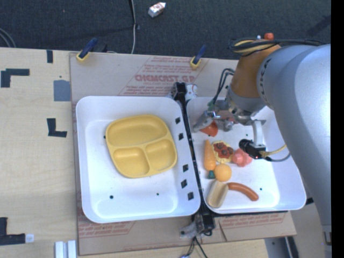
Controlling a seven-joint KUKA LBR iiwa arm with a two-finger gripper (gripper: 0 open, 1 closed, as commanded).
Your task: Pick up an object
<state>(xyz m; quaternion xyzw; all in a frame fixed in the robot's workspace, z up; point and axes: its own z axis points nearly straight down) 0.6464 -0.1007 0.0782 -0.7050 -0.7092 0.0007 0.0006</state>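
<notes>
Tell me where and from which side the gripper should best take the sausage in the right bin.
Probably at its middle, coming straight down, fingers closing across its narrow width. The sausage lies flat and slightly curved near the right bin's front, with bare floor on its far, near and right sides. The bun sits close to its left end, so gripping there risks a bump.

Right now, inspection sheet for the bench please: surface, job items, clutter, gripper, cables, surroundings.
Surface: two white bins, left bin and right bin, on a cardboard sheet held by clamps.
Job items: in the right bin, carrot, orange ball, sausage, bread roll, pizza slice, pink piece, red piece.
Clutter: yellow divided tray in the left bin.
Gripper: gripper low over the right bin's far end, beside the red piece; finger state unclear.
Cables: black cable across the dark floor.
Surroundings: small white item on the floor.
</notes>
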